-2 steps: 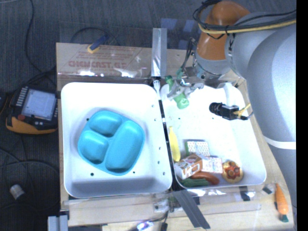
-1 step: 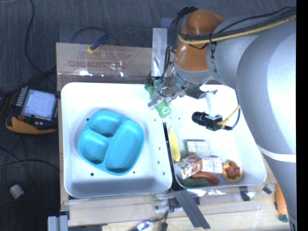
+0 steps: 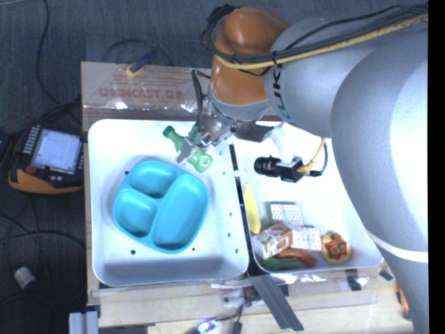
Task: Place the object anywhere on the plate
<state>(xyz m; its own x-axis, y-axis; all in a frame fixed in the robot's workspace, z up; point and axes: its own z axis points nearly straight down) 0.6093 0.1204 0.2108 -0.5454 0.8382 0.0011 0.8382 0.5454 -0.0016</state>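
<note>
Fingers of my gripper (image 3: 193,147) are seemingly clamping a green bottle (image 3: 189,147), hanging just beyond the blue plate's (image 3: 161,204) far edge in the left bin (image 3: 104,256).

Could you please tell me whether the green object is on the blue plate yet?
Not yet: the green object sits at the gripper, beyond the blue plate rim.

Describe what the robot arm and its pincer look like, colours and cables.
The arm is bulky, rounded and grey, with a glossy orange band above the wrist. Black and yellow cables run along it. The pincer is small, metallic and grey.
</note>
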